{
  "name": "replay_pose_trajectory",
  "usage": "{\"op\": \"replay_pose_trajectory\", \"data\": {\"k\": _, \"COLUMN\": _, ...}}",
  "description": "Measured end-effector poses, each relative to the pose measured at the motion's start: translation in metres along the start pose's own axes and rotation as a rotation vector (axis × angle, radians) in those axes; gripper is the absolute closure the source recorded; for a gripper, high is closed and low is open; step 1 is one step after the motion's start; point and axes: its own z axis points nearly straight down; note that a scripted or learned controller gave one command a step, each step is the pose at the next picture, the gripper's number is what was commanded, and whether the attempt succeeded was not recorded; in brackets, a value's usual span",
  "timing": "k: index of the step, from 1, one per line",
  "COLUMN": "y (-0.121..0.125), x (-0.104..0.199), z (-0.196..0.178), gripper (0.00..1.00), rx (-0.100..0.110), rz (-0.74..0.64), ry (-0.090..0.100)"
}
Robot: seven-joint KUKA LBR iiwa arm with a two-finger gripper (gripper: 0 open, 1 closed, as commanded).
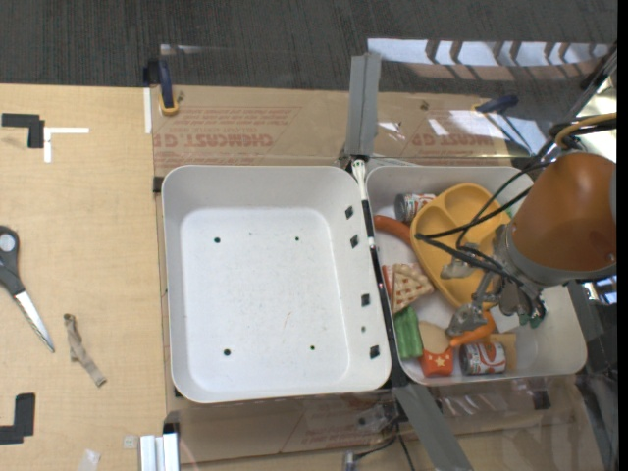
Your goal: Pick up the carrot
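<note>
The carrot (472,336) is a short orange piece lying near the front of the right bin (561,353), between a green vegetable and a tin can. My gripper (474,315) reaches in from the right and hangs directly over the carrot's upper side, very close to it or touching it. The grey wrist and cables hide the gripper's far side. The arm's orange band (569,214) sits above the bin's right half.
Crowded around the carrot are a tin can (483,358), a red block (439,363), a green vegetable (407,334), a pizza slice (408,285), a yellow bowl (449,232), a red-orange sausage-like piece (392,230) and another can (416,205). The left bin (177,263) adjoins.
</note>
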Motion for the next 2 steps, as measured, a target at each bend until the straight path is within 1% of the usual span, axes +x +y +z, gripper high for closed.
{"op": "replay_pose_trajectory", "data": {"k": 2, "y": 0.0021, "x": 0.0019, "z": -0.0001, "gripper": 0.0, "rx": 0.005, "rz": 0.057, "ry": 0.001}}
